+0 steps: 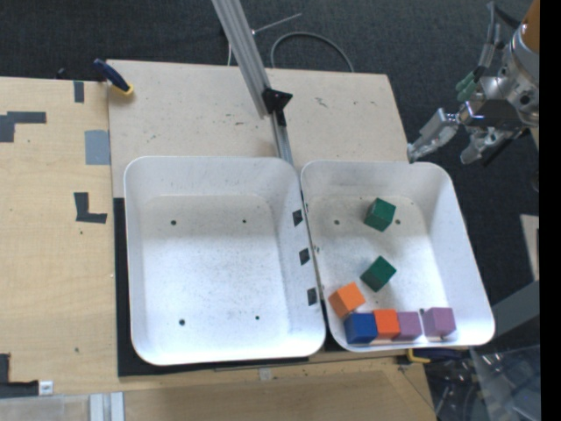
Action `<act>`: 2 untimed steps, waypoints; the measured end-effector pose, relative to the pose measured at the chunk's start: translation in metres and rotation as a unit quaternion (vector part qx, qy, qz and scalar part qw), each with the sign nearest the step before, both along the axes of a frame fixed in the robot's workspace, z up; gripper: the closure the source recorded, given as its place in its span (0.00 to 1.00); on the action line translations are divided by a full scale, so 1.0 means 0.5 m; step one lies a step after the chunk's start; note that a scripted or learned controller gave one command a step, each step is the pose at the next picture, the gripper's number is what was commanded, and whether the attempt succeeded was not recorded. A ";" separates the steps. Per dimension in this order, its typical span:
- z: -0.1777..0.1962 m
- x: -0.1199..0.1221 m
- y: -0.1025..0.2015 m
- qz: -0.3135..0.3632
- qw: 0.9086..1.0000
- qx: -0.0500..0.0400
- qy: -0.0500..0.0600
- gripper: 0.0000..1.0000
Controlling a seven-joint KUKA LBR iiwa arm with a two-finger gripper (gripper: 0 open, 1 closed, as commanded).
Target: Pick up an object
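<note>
Two shallow white bins are sitting side by side on the bench: the left bin (140, 235) and the right bin (456, 226). A grey metal rail (241, 38) is slanting down from the top toward the seam between them. The gripper (456, 139) is hanging outside the right bin, just past its upper right corner, with its two fingers spread apart and nothing between them.

Seven blocks are lying in the right bin. Two green blocks are sitting apart, one (379, 214) near the middle top, the other (378, 273) below it. Two orange blocks, one (346, 298) tilted and one (387, 324) in the bottom row, are lying beside a blue block (360, 327). Two purple blocks (409, 324) (438, 321) are finishing that row along the near wall.

A small blue and yellow clamp (112, 75) is resting at the bench's upper left. No writing is showing clearly enough to read.
</note>
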State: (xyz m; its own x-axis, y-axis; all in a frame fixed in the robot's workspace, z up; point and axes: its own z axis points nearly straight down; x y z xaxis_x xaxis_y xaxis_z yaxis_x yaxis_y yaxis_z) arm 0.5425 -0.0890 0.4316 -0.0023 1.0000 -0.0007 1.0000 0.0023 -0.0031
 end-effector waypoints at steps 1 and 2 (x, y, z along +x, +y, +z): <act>0.161 0.013 0.073 0.001 1.000 0.000 -0.006 0.00; 0.009 0.040 0.144 0.001 1.000 0.000 0.002 0.00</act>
